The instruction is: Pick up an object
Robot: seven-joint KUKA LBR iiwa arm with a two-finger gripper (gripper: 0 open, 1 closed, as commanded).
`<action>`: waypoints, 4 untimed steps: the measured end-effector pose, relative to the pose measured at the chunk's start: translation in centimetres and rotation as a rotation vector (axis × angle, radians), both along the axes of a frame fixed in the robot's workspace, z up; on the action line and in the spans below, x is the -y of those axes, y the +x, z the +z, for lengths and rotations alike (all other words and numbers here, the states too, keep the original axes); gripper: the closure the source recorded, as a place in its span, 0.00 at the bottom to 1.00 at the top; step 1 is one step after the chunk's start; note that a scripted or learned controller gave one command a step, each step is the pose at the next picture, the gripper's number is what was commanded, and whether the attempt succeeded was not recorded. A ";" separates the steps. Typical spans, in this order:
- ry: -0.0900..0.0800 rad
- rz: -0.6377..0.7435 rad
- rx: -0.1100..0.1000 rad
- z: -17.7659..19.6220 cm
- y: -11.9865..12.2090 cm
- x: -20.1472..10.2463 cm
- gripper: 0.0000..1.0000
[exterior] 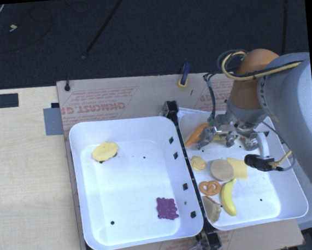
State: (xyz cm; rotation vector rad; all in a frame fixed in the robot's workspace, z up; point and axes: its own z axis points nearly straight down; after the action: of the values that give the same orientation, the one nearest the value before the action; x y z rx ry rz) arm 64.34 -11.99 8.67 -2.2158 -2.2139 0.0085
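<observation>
Camera view: banana (228,197) lengthwise near-vertical.

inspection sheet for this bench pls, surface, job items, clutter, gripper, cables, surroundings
surface: two white bins side by side on a brown board; left bin, right bin.
job's things: left bin holds a yellow piece and a purple cluster. Right bin holds a carrot, banana, pretzel, tan disc, pale yellow block, small yellow round piece and a tan piece.
clutter: blue and yellow clip on the board's far edge.
gripper: gripper low at the right bin's far end, beside the carrot; finger state unclear.
cables: yellow and black cables looped on the arm.
surroundings: wood-look floor at left, dark carpet behind.
</observation>
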 end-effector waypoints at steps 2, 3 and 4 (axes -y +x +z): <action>-0.004 0.004 0.023 17.0 -1.5 1.2 0.00; -0.004 0.007 0.008 16.9 -1.7 1.2 1.00; -0.003 0.005 0.020 31.8 -6.5 -2.5 1.00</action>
State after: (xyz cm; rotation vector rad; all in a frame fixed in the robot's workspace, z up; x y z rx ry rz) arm 57.84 -9.51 40.52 -2.2215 -2.2309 -0.0108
